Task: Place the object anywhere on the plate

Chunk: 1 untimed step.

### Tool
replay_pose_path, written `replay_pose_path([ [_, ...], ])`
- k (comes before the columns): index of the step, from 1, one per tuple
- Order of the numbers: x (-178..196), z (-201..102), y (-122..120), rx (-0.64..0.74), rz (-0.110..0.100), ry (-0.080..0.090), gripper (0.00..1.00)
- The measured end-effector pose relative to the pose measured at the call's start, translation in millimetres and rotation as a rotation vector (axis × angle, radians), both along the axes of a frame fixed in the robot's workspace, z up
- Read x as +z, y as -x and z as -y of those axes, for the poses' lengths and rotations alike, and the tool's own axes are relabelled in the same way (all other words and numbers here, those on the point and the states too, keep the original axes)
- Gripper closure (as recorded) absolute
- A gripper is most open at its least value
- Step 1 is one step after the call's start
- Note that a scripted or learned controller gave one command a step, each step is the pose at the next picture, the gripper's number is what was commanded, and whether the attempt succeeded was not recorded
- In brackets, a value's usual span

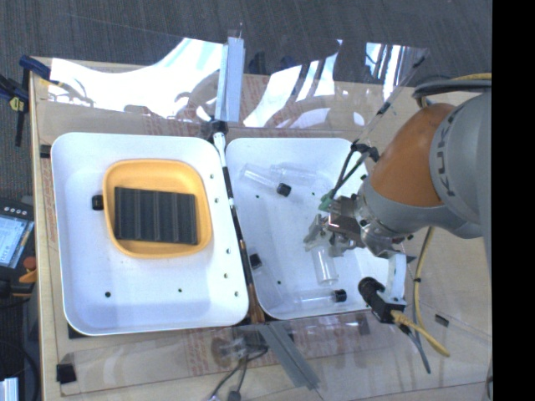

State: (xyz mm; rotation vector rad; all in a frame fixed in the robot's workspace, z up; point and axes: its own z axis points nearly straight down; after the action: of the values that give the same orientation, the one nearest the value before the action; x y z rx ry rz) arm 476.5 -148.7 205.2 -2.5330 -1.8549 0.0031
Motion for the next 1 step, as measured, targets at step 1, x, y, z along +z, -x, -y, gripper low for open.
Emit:
replay_pose_path([
  [1,33.3,-38.6,-30.3,0.260,0.000,-0.001,1.00],
])
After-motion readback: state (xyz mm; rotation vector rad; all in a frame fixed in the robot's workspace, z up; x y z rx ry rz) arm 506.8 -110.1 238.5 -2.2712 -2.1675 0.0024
